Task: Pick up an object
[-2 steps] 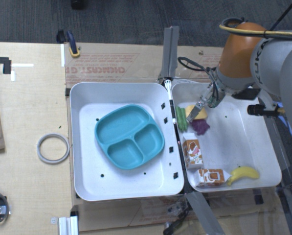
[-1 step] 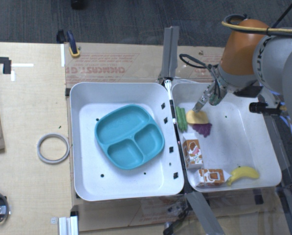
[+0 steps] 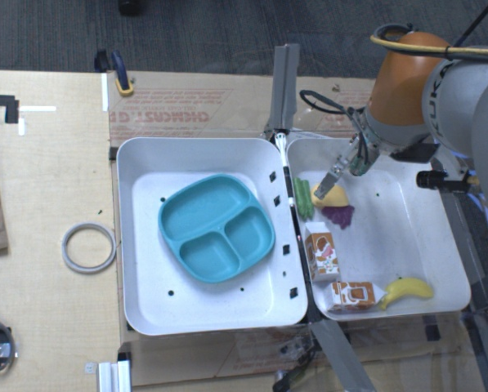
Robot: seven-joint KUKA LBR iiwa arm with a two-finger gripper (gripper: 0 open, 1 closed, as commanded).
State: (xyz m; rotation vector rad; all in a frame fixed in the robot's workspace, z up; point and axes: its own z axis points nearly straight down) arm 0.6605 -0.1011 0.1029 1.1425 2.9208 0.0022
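My gripper [image 3: 329, 184] reaches down into the right bin [image 3: 423, 219] near its back left part. Its tip is right at a small yellow wedge-shaped object [image 3: 336, 195], and the view does not settle whether it holds it. A purple bunch of grapes [image 3: 339, 216] lies just in front of the yellow piece. A green stick-shaped object [image 3: 302, 198] lies along the bin's left wall. Two small cartons [image 3: 321, 254] [image 3: 352, 296] and a banana [image 3: 408, 289] rest toward the front.
The left bin [image 3: 137, 243] holds a blue divided plate [image 3: 217, 227]. A metal post [image 3: 284, 88] rises behind the divider between the bins. A grey ring [image 3: 88, 247] lies on the bench to the left.
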